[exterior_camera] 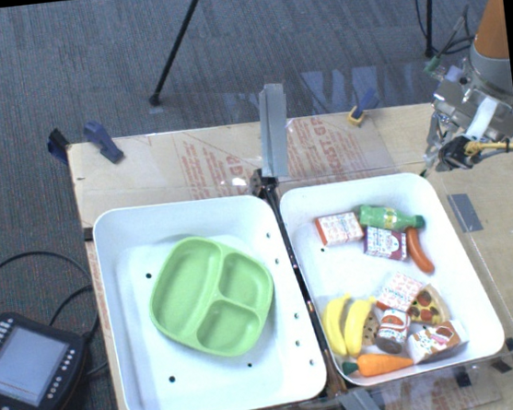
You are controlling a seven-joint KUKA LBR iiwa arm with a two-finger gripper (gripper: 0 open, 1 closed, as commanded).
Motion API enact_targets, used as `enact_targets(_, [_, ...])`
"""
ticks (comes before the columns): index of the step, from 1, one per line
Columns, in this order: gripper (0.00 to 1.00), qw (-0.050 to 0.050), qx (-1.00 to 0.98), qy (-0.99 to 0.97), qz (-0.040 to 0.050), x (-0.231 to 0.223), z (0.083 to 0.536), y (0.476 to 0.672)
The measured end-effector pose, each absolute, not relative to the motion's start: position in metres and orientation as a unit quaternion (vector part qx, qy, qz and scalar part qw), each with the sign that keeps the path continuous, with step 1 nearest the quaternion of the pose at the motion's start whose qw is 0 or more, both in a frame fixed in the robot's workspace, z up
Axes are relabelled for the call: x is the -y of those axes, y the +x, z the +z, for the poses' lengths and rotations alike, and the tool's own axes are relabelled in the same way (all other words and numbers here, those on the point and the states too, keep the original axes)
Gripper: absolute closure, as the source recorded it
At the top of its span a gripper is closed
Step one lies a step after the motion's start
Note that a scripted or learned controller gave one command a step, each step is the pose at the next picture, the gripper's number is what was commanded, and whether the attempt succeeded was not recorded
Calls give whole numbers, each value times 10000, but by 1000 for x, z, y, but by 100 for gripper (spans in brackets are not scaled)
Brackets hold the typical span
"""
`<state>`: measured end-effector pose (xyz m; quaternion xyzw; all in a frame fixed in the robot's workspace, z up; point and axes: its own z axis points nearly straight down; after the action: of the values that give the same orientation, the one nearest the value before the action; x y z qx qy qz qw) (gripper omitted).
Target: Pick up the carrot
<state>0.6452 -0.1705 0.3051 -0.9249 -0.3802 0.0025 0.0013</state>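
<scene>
The carrot (381,363) lies on its side at about 6 o'clock in the right bin (349,276), hard against the near wall, green end pointing to 9. Just up from it at 11 o'clock are the bananas (346,326), and a pizza slice (427,307) sits at its 1 o'clock with some little packs jammed in between. Further up toward 12 there's a sausage (419,250), a green bottle (390,217) and a red box (338,228). The left bin (124,262) has a green plate (212,295) in it. The gripper (448,139) hangs outside the right bin off its 1 o'clock corner, well apart from the carrot, and honestly I can't tell if it's spread or pressed together.
</scene>
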Motion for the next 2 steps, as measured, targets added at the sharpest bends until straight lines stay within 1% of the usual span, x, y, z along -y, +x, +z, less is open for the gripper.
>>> enact_targets(2, [100, 52, 3892, -9211, 95, 162, 316, 648])
